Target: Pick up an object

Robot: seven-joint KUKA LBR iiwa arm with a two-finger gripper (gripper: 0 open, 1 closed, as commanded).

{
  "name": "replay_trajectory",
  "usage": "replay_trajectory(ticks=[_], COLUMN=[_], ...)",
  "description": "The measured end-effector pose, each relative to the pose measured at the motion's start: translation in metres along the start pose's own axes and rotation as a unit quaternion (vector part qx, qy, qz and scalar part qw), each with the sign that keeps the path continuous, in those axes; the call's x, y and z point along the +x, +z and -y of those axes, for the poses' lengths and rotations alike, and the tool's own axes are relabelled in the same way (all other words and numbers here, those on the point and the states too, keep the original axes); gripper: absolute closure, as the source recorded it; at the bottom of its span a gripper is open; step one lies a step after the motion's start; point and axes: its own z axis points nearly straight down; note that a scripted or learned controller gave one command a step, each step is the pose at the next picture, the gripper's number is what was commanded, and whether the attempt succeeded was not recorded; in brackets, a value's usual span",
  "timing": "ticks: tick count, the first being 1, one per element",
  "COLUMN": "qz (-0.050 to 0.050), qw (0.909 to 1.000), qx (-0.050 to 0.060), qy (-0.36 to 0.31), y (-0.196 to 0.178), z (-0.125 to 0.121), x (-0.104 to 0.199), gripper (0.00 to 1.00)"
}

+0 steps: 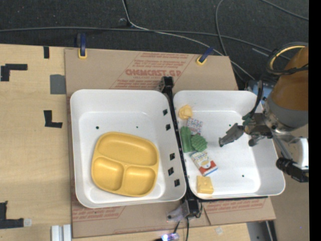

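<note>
Right bin [261, 185]: floor bare through the middle and right. Small items [196, 144] crowd its left wall. Yellow tray [125, 163] takes most of left bin [83, 134].

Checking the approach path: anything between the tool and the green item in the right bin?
Camera view: bare white floor of the right bin separates the tool from the green item; other small items lie beside the green item.

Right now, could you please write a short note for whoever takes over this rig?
Gripper: over the right bin, fingers apart, holding nothing.
Things: small items lie along that bin's left side: a yellow piece, a green piece, a packet, another yellow piece. A yellow tray sits in the left bin.
Done: nothing picked.
Left: grasp one item and lift it.
</note>
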Motion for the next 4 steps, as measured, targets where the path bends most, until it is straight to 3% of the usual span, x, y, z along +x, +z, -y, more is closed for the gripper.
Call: replay_trajectory(ticks=[1,4], qz=[0.001,0.0], qw=[1.0,1.0], qx=[-0.005,-0.006], qy=[-0.002,-0.001], y=[-0.005,0.151], z=[-0.002,-0.012], x=[0.0,0.004], gripper=[0.0,0.0])
